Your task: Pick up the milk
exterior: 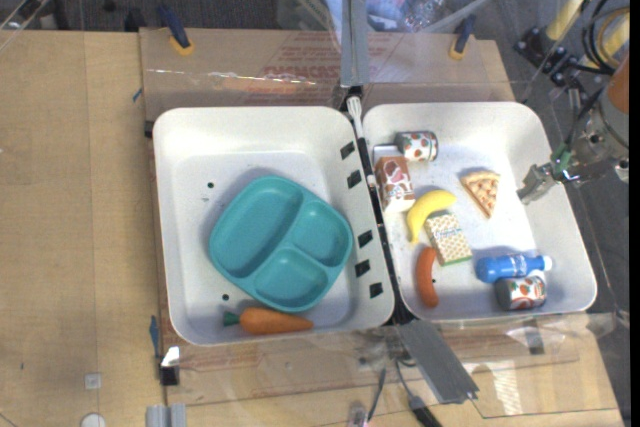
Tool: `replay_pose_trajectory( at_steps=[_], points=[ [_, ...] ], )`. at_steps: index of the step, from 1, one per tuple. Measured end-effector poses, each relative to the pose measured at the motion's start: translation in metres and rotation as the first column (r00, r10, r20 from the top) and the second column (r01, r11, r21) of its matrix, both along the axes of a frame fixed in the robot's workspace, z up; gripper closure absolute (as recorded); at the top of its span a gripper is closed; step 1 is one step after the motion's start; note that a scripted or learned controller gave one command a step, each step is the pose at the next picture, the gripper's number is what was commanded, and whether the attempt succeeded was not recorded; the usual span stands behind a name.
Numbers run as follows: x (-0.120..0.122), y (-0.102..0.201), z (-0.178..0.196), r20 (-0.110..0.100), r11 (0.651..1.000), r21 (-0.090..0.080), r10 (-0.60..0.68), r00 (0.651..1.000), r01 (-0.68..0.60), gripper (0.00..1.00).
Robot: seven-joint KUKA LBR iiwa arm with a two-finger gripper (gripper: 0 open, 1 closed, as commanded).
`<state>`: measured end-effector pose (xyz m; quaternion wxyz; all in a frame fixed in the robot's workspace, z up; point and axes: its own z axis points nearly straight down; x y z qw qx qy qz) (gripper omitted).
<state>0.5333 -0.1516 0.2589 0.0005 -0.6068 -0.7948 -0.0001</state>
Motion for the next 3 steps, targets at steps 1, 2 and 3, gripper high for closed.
replay_pose_trajectory(
  at_steps=[1, 2, 3],
  points=[
    [0.001, 0.0, 0.01, 0.003, 1.0, -0.001, -0.001, 1.0, 0.001, 1.0],
    [0.002, 0.0, 0.02, 0.006, 1.0, -0.002, -0.002, 1.0, 0.002, 1.0],
    [0.003, -0.001, 0.03, 0.01, 1.0, -0.002, -0.003, 1.0, 0.003, 1.0]
  ],
)
